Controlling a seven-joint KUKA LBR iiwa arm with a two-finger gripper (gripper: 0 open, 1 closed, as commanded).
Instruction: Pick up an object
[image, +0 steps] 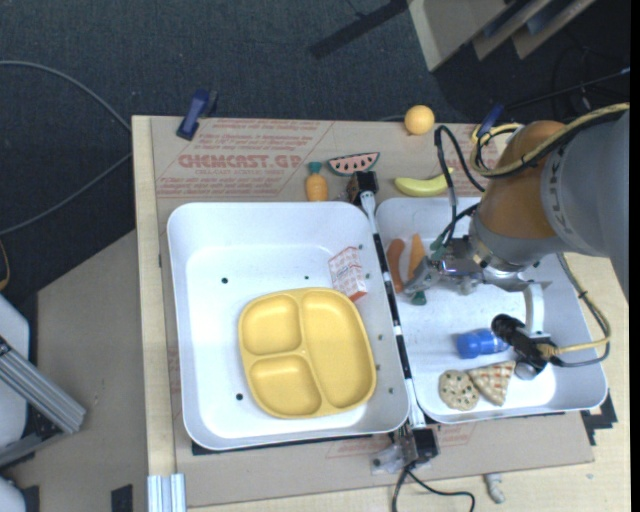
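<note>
Camera view: my gripper (437, 272) low over right bin (570, 395), near its left wall; whether it grips anything, cannot tell. Orange carrot-like piece (397, 262) and red piece (416, 257) just beside it. Blue object (478, 344), cookie (459, 390), pizza slice (494, 381) nearer front. Left bin (200, 300) holds yellow divided plate (304, 352), small packet (348, 272).

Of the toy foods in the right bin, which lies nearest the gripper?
The orange carrot, lying just left of the gripper; the cookie and pizza slice sit further off.
</note>
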